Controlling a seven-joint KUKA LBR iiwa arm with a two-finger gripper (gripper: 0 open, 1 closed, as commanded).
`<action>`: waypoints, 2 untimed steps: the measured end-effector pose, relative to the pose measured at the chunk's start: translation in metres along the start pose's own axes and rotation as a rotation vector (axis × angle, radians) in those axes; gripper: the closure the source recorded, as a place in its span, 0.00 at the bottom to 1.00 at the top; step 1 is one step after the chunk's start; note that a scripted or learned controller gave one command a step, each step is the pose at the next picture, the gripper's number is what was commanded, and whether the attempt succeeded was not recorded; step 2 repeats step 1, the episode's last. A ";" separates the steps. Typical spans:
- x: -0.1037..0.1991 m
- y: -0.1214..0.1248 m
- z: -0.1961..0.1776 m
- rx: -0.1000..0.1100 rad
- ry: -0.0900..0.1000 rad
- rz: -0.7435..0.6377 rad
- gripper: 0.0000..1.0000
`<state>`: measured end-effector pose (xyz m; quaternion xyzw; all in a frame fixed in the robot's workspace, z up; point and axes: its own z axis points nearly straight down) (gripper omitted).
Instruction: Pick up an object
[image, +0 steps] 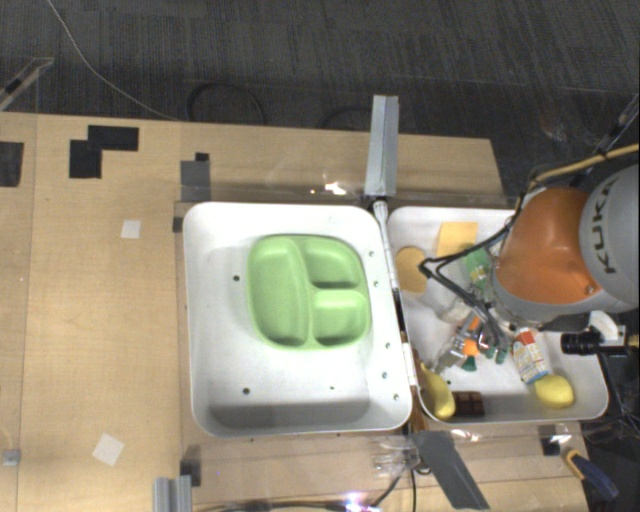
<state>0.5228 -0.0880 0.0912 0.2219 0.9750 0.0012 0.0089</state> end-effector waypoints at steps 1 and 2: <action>0.026 -0.010 -0.001 -0.003 -0.008 0.165 0.00; 0.026 -0.010 -0.001 -0.003 -0.008 0.165 0.00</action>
